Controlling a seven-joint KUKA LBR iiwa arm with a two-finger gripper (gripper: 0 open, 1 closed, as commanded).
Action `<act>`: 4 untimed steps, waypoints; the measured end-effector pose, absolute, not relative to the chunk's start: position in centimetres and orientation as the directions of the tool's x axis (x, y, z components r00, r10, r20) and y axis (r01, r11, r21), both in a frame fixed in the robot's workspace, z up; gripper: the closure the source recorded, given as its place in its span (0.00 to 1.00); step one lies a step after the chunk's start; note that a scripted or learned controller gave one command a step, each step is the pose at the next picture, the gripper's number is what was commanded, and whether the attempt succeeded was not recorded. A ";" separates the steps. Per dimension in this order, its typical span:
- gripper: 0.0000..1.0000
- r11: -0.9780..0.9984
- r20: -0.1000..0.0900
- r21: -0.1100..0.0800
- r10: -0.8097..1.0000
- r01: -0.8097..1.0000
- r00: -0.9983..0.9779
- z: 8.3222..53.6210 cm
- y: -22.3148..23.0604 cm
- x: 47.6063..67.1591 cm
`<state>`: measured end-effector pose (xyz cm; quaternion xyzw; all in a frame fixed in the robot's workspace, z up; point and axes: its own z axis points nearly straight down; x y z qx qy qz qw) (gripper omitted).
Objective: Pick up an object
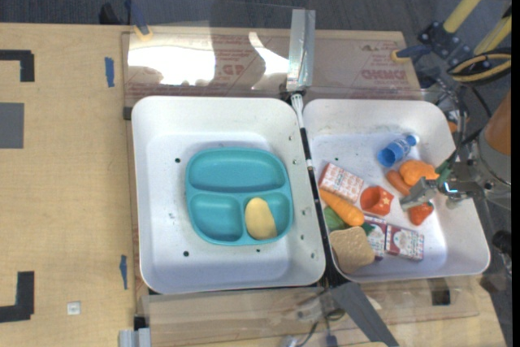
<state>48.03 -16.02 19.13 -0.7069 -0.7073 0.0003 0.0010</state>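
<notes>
Camera view: jaws (424, 193) low in right bin (465, 254) (among toy food (420, 212)).

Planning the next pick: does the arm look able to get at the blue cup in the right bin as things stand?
Probably yes. The blue cup lies apart from the other toys near the right bin's far side, nothing on top of it. The end effector is just below it, over the orange toy.

Setting: a robotics lab test bench. A plywood benchtop (65, 175) with blue tape markers (109, 71) carries two white bins (154, 175); clear acrylic panels (211, 53) stand behind the bins.
</notes>
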 end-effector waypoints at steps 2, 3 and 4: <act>0.00 0.024 0.000 0.018 1.000 1.000 -0.024 10.3 -20.5 58.0; 0.00 0.054 0.013 0.016 0.998 0.998 -0.054 9.2 -21.0 56.8; 1.00 0.052 0.003 0.013 0.999 0.999 -0.052 10.0 -21.4 56.6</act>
